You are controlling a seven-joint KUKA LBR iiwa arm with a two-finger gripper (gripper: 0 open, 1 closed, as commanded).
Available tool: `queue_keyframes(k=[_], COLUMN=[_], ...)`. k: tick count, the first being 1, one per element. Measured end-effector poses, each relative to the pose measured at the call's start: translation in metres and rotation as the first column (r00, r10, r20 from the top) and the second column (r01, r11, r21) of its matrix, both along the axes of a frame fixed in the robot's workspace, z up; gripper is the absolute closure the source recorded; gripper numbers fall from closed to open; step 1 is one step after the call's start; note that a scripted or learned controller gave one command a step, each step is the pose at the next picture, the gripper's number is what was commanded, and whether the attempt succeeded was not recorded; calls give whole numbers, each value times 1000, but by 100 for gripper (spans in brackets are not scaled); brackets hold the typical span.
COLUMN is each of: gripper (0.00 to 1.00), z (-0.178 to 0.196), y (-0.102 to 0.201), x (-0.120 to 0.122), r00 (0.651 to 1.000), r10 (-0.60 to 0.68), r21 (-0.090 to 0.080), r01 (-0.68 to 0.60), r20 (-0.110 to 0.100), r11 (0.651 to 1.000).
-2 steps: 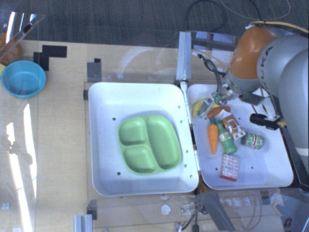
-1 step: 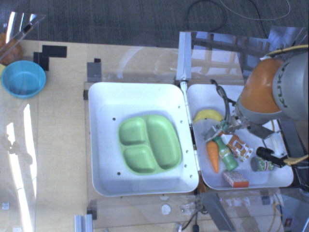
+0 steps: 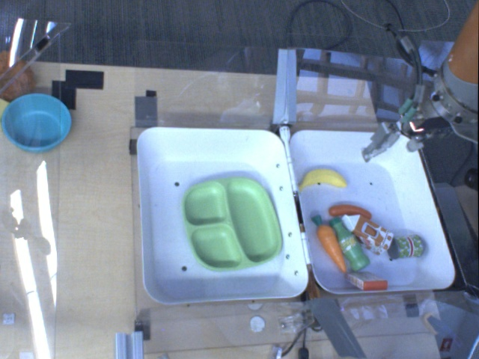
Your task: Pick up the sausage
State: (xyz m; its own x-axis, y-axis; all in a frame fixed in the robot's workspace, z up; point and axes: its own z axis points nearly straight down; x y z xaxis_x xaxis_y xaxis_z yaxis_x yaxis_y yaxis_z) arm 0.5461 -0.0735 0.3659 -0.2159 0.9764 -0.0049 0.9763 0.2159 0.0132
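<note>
Small orange box [image 3: 367, 281]: at right bin's [image 3: 441, 271] near edge. Sausage [image 3: 349, 211]: mid-bin, beside carrot [image 3: 331, 247] and bottle [image 3: 350, 247]. Tool [image 3: 391, 138]: raised at far corner, empty; spread cannot be told. Descent to be centred over sausage, clear of neighbours.

no legible text, labels too small

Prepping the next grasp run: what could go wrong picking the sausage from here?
1. Clutter: the sausage lies against the green bottle and a small carton, so the claw might catch those instead.
2. Lookalike: the carrot lies close by, similar in shape.
3. The claw sits high at the right bin far edge.
</note>
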Motion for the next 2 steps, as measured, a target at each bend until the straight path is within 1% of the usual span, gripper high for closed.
queue_keyframes(k=[1,2], gripper=[0,0], z=[-260,-276], y=[-25,-39], x=[-6,32], r00=[960,993], r10=[281,114], r21=[-10,0], r01=[-281,-114], r20=[16,-1], r11=[960,993])
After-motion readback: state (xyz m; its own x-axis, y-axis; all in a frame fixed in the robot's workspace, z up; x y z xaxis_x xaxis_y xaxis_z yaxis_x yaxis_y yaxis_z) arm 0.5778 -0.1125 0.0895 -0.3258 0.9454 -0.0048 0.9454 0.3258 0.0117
